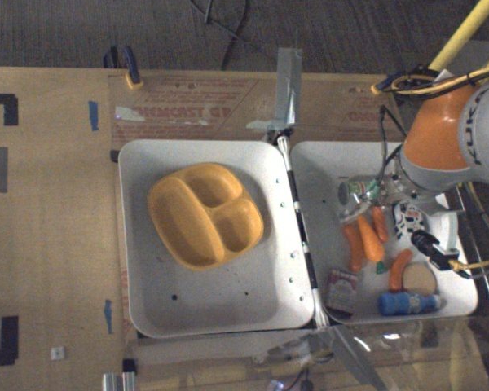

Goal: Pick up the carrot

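Three orange carrot-like pieces lie close together in the middle of the right bin (318,169): a long one (370,239), a shorter one (354,246) to its left, and a thin one (381,222) at its upper right. The grey arm with its orange band (436,133) reaches in from the right. My gripper (365,208) hangs low over the upper ends of these pieces, just below a silver-green can (354,191). Nothing shows as lifted off the bin floor.
A yellow divided plate (205,215) sits in the left bin (147,300). The right bin also holds another orange piece (400,269), a tan round item (420,280), a blue bottle (409,303), a small packet (341,288) and a white patterned object (407,221).
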Action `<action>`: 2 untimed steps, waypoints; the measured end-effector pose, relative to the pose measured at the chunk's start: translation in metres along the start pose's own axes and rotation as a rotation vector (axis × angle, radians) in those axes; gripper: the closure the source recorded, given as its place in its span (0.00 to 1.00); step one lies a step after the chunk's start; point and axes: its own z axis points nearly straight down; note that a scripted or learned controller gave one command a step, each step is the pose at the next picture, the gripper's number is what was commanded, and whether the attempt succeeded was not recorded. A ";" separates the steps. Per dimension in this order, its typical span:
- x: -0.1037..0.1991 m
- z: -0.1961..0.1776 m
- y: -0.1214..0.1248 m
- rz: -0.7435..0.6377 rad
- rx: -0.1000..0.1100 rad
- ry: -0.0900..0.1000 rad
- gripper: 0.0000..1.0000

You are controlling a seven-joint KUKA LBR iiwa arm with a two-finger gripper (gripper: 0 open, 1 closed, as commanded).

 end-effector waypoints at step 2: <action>0.016 -0.014 -0.035 -0.070 -0.011 -0.002 1.00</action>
